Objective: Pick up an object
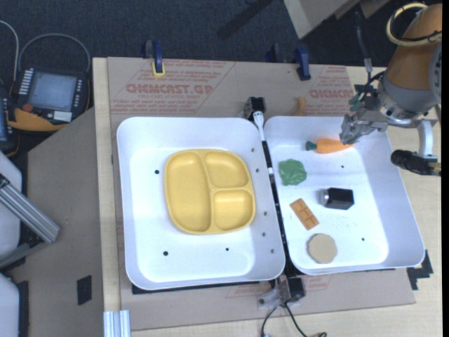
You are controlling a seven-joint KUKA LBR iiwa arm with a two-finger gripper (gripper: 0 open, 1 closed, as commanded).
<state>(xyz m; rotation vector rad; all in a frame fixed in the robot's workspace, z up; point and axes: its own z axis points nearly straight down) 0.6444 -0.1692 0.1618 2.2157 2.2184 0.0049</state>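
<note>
One carrot [330, 146] touching jaws

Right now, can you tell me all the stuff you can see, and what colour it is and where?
bins: two, white, side by side on the bench
plate: one, yellow, three sections, middle of the left bin
toy carrot: one, orange with a green end, top of the right bin
leafy toy: one, green, right bin, below the carrot
block: one, black, middle of the right bin
cracker piece: one, brown, right bin, left of the block
round disc: one, tan, bottom of the right bin
arm: one, grey and orange, its jaws right at the carrot
</note>
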